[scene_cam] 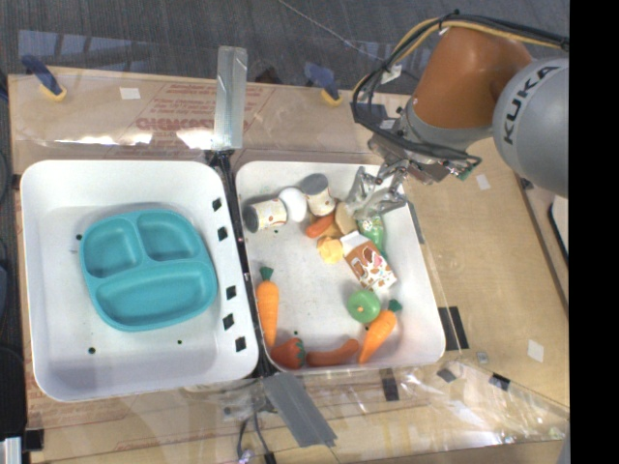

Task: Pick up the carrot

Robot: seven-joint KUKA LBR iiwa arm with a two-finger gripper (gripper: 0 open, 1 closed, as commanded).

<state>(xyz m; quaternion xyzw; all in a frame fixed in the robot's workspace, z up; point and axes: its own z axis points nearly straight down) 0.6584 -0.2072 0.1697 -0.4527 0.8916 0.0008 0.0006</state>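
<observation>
Two carrots lie in the right bin. One carrot with a green top rests along the bin's left wall, and another carrot leans near the front right corner. My gripper hangs over the back right part of this bin, just above a green toy and a tan piece. Its metal fingers stand slightly apart with nothing between them. Both carrots lie well in front of the gripper.
A teal divided plate sits in the left bin. The right bin also holds a white cup, a grey piece, a small snack box, a green apple, a yellow piece and a sausage.
</observation>
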